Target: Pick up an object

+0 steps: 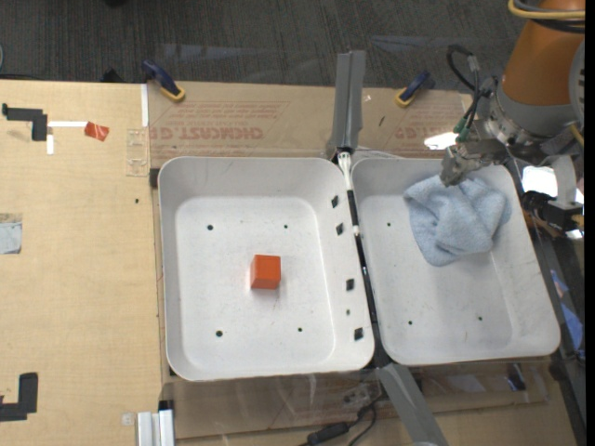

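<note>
Two shallow white bins sit side by side on the counter, their inner rims meeting along a hinged seam with small black clips down the middle. The left bin has raised, rounded walls all round and holds a single orange-red cube, which rests on the flat floor a little below the middle, well apart from every wall, with open floor on all four sides. The right bin holds a crumpled pale blue cloth bunched in its upper half, nearer the far wall than the near one; the lower half of that floor lies bare. The gripper hangs at the cloth's upper edge, close to the far rim of the right bin, its tips touching or pressed into the fabric; whether it is spread or closed cannot be told, nor whether any cloth is caught in it. Above it the arm's orange band rises toward the upper right, with cables looping beside it. Behind the bins runs a brown cardboard sheet with reversed printed lettering, pinned by two blue-and-yellow clamps, and a grey upright strut stands at the seam. The counter is pale wood, carrying black brackets and a small red tag at left. Dark grey carpet lies beyond.
</note>
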Robot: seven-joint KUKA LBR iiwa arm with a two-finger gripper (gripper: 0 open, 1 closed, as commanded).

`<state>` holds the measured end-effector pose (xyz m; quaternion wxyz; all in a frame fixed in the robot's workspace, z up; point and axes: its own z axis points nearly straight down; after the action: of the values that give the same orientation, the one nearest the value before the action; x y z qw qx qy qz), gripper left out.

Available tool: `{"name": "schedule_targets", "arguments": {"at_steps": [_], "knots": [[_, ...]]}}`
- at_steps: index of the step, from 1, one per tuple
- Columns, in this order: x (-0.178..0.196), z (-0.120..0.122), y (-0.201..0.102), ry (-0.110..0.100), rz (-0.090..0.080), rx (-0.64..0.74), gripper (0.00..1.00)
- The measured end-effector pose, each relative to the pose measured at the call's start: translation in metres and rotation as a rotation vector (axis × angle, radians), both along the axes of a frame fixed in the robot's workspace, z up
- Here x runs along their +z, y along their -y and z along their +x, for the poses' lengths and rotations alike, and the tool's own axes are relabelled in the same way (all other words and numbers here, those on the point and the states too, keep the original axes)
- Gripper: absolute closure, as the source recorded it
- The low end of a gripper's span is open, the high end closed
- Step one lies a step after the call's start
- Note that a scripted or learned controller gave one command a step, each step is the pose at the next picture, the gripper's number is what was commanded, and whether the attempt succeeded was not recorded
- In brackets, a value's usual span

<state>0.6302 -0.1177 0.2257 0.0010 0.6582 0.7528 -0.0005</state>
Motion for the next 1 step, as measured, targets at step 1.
{"name": "schedule_targets", "arguments": {"at_steps": [1], "knots": [[-0.0348, -0.0072, -0.0381, -0.003, 0.001, 0.061, 1.0]]}}
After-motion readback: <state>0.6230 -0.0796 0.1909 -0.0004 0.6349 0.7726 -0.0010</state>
